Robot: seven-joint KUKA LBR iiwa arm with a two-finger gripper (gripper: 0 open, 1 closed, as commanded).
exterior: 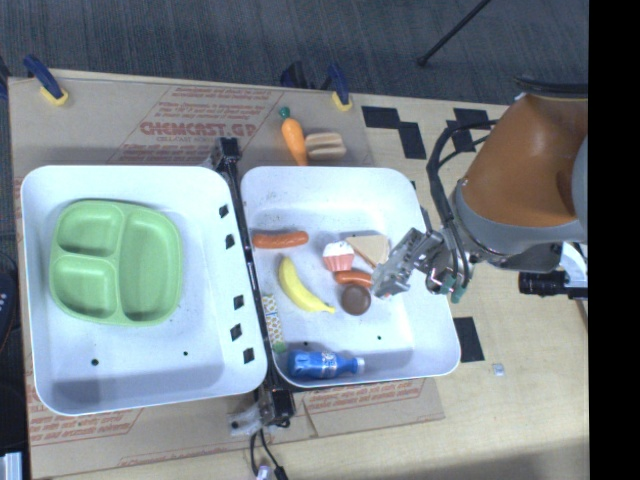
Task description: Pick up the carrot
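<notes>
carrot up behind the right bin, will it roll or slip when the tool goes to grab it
The carrot looks like smooth moulded plastic, so probably stiff, light and somewhat slippery. Its rounded, tapered body lies flat on the cardboard outside the bin, so a nudge may roll it in a curve. The bun beside it might block rolling that way.
</notes>
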